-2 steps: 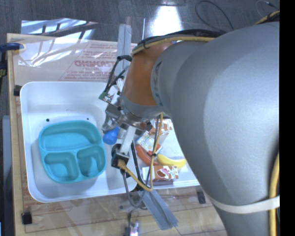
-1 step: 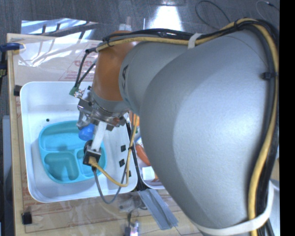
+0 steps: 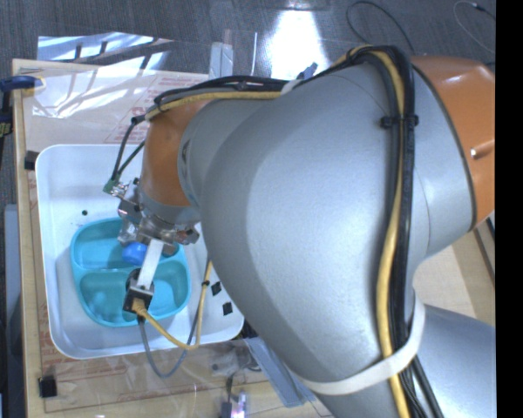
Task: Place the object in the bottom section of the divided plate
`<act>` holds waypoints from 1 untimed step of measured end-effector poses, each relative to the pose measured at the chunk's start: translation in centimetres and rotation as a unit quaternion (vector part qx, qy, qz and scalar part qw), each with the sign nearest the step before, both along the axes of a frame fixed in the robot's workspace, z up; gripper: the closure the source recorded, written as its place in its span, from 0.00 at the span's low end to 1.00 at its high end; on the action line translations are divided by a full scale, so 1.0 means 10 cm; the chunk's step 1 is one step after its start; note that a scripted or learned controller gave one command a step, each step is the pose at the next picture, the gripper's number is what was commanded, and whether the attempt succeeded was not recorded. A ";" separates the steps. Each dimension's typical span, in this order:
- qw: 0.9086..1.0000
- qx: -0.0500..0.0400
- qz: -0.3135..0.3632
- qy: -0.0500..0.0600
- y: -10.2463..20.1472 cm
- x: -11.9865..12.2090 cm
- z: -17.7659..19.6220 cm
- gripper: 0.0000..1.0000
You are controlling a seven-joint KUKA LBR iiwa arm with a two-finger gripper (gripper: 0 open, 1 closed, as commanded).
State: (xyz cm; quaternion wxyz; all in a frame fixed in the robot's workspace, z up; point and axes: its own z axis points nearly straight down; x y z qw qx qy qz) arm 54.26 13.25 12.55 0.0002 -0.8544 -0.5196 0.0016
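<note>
Camera view puts the gripper (image 3: 142, 240) low over the blue divided plate (image 3: 77, 268), in the white bin (image 3: 57, 190) by the worktop's left edge, with a small darker blue object (image 3: 132, 253) just beneath it, seemingly in the plate's upper part, so I judge the bottom section not yet filled. The wrist crowds that spot: I cannot tell whether the gripper is open, closed or gripping the object.

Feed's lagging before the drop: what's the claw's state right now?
Claw: cannot be told; it hangs over the blue divided plate.
</note>
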 end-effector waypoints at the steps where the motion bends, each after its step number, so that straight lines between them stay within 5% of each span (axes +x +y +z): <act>1: 1.000 0.000 -0.001 0.001 -0.01 0.00 0.00 0.00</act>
